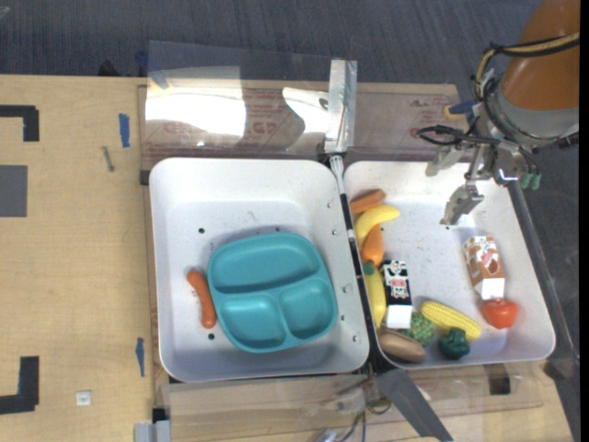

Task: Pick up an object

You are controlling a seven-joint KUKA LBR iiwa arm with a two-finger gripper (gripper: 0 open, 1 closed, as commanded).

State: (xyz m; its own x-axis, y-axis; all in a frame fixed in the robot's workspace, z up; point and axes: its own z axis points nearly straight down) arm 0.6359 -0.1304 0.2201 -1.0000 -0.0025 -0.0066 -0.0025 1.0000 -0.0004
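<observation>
1. Hanging over the far part of the right bin [534,339], the gripper [457,212] points down from the arm [543,53] with nothing visible between its fingers; open or closed, I cannot tell.
2. Two white bins sit side by side; the left bin [184,191] holds two things, the right one many more.
3. In the left bin: one teal tray [271,290] with three compartments, and one orange sausage [202,298] just beside its left edge.
4. Along the right bin's left wall: one carrot [365,199], one banana [377,215], another small orange piece [372,245], and a long yellow piece [375,295] below it.
5. Beside these stands one black-and-white carton [397,284] with a white block [399,317] at its near end.
6. At the near edge: one brown bun [401,346], one corn cob [450,318], one green cluster [422,329], one dark green piece [453,343].
7. On the right side: one packet [484,263] and one tomato [500,313], touching.
8. The gripper is near the packet, apart from it.
</observation>
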